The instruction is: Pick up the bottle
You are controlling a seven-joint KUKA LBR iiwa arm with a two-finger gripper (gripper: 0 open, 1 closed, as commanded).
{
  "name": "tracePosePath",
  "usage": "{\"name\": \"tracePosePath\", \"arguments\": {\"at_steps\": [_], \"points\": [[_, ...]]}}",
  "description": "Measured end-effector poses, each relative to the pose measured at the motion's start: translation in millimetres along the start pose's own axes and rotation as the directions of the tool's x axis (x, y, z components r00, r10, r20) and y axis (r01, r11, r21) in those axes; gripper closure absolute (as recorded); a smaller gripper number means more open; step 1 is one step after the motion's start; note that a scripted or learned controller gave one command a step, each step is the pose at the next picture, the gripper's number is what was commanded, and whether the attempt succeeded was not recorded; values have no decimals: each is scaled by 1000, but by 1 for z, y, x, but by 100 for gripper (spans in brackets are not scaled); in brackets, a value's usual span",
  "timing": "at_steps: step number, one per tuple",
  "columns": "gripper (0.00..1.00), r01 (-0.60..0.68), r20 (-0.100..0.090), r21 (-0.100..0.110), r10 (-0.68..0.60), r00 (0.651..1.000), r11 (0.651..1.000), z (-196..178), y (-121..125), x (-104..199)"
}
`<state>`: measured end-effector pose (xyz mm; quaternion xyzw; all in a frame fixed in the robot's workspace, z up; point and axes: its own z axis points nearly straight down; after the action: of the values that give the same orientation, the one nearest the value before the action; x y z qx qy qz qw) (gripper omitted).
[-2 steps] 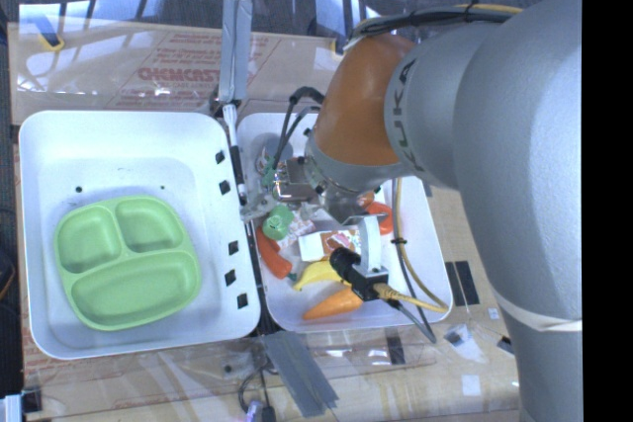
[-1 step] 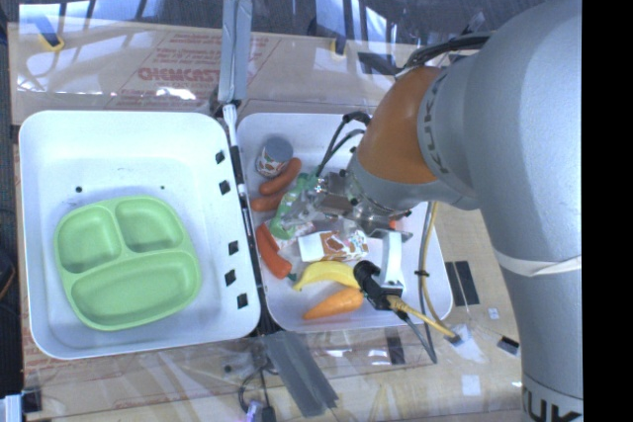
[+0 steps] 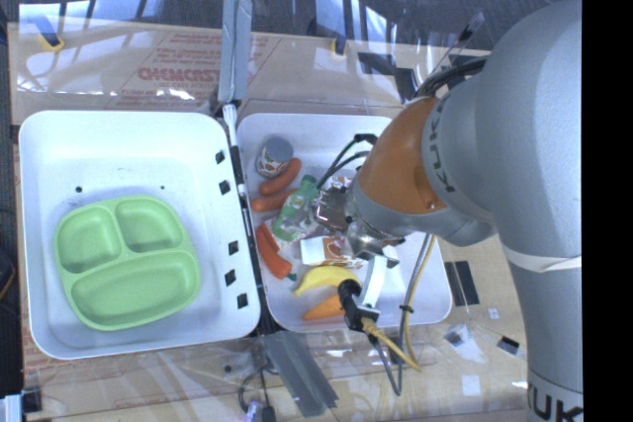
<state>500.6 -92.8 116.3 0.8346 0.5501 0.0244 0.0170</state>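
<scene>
End effector (image 3: 334, 212): down low in the right bin (image 3: 415, 128), buried in the pile of toy food, the wrist and orange band (image 3: 406, 163) looming right over it. Whether it is released or clenched, I cannot tell; the arm's own bulk covers the tip.

Bottle (image 3: 295, 209): the green item with a pale label looks like our bottle, lying tilted just to the camera-left of the end effector, touching or nearly so. I can't say it is in the grasp.

Neighbours: sausage (image 3: 280, 176) just beyond the bottle, up and to the left of the end effector; small can (image 3: 276, 154) further up again; carrot (image 3: 273, 252) below-left; banana (image 3: 318, 279) just beneath the end effector, an orange piece (image 3: 321, 309) lower still.

Far side: green divided plate (image 3: 127, 260) sitting in the left bin (image 3: 40, 153), well apart from the action.

Risk one: crowding! My read is the bottle is wedged among sausage and carrot, so a closing pinch could catch a neighbour instead.

Risk two: the bottle lies tilted, likely smooth and round, so an off-centre grip may squirt it sideways.

Risk three: cables (image 3: 396, 341) dangle near the bin's front wall and could snag on a lift.
</scene>
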Motion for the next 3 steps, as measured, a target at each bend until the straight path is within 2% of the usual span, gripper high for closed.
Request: {"name": "tracePosePath", "arguments": {"at_steps": [1, 2, 3], "points": [[0, 21, 12, 38, -22, 1000, 999, 18, 62, 28], [0, -8, 13, 48, 8, 1000, 999, 22, 100, 46], [100, 3, 8, 44, -4, 1000, 999, 9, 102, 51]]}}
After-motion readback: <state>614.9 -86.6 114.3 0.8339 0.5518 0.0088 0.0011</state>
